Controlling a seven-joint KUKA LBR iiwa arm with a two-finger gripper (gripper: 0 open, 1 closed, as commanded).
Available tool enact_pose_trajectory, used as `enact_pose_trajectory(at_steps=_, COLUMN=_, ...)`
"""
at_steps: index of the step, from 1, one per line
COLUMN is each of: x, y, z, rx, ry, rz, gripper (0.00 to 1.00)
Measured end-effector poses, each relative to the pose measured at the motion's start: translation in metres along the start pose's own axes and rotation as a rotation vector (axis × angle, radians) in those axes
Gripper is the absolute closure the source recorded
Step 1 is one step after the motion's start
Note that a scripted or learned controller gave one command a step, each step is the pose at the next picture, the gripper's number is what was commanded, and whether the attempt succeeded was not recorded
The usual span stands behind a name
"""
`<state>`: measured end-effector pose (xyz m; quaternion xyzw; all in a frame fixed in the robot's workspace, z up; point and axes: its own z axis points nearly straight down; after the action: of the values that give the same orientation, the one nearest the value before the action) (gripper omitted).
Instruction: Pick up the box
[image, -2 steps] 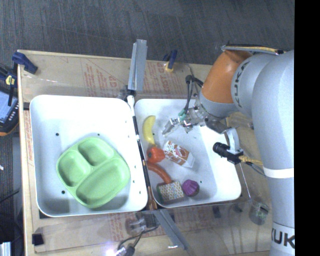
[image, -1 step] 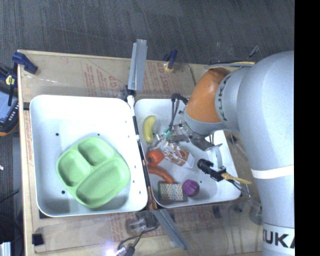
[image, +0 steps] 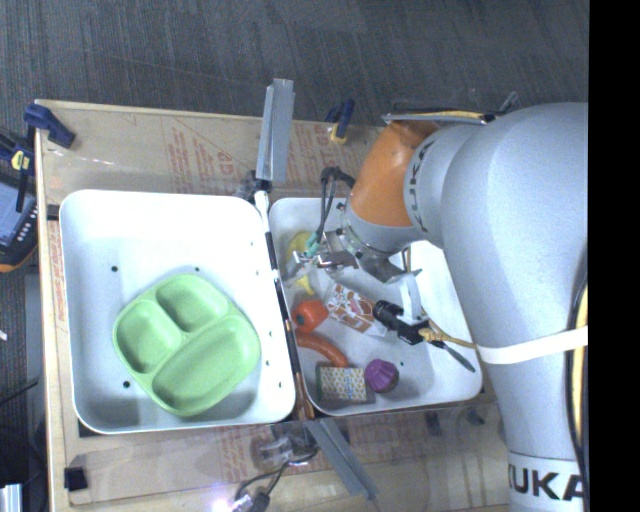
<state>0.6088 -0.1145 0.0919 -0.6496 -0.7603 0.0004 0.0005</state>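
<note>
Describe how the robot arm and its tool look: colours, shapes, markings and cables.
The arm is thick, rounded and light grey, with an orange band above the wrist. White KUKA lettering marks its base. The tool is a small metallic assembly with dark parts, and thin cables run to it. A pale strap crosses the arm's body.

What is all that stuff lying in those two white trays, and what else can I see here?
Bins: two, white, side by side on the bench.
Divided plate: one, green, in the left bin.
Patterned box: one, red and white, middle of the right bin.
Speckled block: one, yellowish, right bin's near edge.
Round object: one, purple, beside the block.
Orange items: apparently two, left side of the right bin.
Yellow item: one, right bin's far corner, partly hidden.
Arm: one, grey with orange band, over the right bin.
Gripper: one, above the box.
</note>
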Motion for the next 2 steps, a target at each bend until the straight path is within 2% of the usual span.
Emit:
enact_pose_trajectory(at_steps=1, x=-0.060, y=-0.001, z=-0.044, rx=-0.001, ry=0.000, rz=-0.004, gripper=0.00)
enact_pose_trajectory(at_steps=2, x=-0.027, y=-0.106, z=0.000, rx=0.000, ry=-0.004, rz=0.094, gripper=0.00)
